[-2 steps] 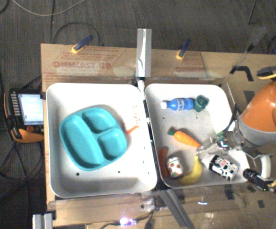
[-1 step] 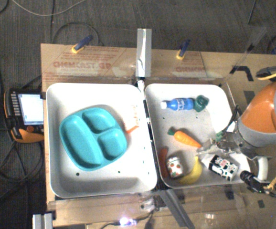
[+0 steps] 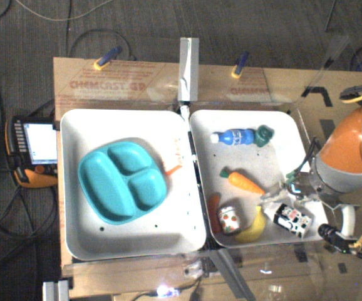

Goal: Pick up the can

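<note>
The can (image 3: 229, 220), a short tin with a white label and red and green marks, lies in the right bin (image 3: 281, 121), close to that bin's near wall and toward its left side. Just right of the can, touching it, is a yellow banana (image 3: 253, 227); just left of it lies a thin red-brown piece (image 3: 213, 207). Up from the can lies an orange carrot (image 3: 244, 182), and farther up a blue and white bottle (image 3: 234, 137) beside a dark green object (image 3: 265, 134). The gripper (image 3: 280, 200) hangs at the right of the can, past the banana, above a black and white box (image 3: 292, 219); its fingers blur into glare and wiring, so whether they stand apart or together cannot be told. Left of the can, in the left bin (image 3: 81, 246), sits a teal divided plate (image 3: 124, 180).
</note>
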Motion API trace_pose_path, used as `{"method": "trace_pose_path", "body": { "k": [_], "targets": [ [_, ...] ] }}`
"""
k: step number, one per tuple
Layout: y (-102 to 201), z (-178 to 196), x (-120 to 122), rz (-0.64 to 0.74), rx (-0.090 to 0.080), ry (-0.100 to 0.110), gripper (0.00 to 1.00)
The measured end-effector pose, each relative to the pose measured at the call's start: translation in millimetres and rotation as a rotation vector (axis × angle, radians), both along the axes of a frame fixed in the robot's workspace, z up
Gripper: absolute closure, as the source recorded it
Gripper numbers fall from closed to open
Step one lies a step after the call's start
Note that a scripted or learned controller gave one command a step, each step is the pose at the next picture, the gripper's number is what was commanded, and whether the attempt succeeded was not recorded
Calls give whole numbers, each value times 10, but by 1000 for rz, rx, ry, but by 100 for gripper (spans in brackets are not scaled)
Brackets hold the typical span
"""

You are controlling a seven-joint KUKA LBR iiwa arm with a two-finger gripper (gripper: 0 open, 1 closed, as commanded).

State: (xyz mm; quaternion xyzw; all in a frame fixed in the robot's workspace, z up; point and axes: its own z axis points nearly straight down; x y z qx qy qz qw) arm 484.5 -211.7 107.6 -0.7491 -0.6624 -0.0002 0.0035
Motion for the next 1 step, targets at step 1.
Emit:
{"method": "trace_pose_path", "body": {
  "k": [1],
  "targets": [
    [333,-136,4,-175,-8,-4,0]
  ]
}}
